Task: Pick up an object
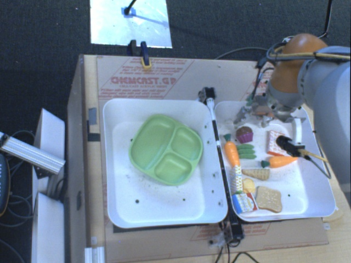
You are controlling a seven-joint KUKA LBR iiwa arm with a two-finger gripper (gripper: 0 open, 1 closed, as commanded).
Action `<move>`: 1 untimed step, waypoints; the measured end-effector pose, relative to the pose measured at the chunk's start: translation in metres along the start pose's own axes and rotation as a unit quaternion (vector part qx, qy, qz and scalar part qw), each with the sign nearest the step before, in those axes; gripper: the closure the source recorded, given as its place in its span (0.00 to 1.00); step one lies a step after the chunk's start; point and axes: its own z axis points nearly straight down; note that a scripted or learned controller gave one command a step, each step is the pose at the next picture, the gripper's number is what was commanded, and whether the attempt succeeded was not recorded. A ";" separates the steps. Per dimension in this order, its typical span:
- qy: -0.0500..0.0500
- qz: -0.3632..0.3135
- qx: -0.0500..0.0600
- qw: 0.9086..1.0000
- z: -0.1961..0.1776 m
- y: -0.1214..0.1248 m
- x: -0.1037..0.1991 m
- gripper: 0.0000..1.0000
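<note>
In the left white bin I see a green compartmented plastic tray. The right white bin holds toy foods, including an orange carrot and a toast slice. The gripper hangs over the bin's far end; its finger state I cannot tell.

The gripper is a blur — its state unreadable — and the arm is cut off at right.

Grey arm reaching in from the right, orange band above the wrist, gripper lowered, pointing left and down.
</note>
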 end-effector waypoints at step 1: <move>0.001 0.000 0.001 1.000 0.001 -0.037 0.015 0.00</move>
